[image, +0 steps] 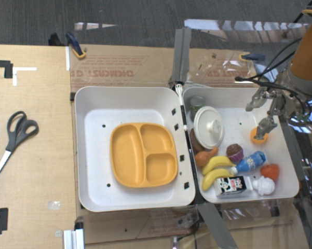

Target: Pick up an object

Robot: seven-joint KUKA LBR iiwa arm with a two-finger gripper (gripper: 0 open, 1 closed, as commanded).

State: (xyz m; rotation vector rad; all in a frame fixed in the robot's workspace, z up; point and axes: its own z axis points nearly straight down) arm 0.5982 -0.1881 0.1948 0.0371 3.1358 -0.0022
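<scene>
Nearest us in the right bin (290, 183) we see a black-and-white carton (231, 185), a white figure (263, 184), a red piece (270, 171), bananas (216, 170), a blue bottle (251, 162) and a brown ball (234, 151). The left bin (88, 139) holds a yellow divided tray (144, 154). Farther back sit a white lidded bowl (209, 127) and a small orange object (259, 134), alone on the bin floor. The gripper (266, 124) hangs right above it, jaws closed on its top. Scissors (14, 137) lie on the bench.

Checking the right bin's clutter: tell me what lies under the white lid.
The white lid rests partly over an orange fruit and a grey object; anything beneath its centre is covered.
</scene>
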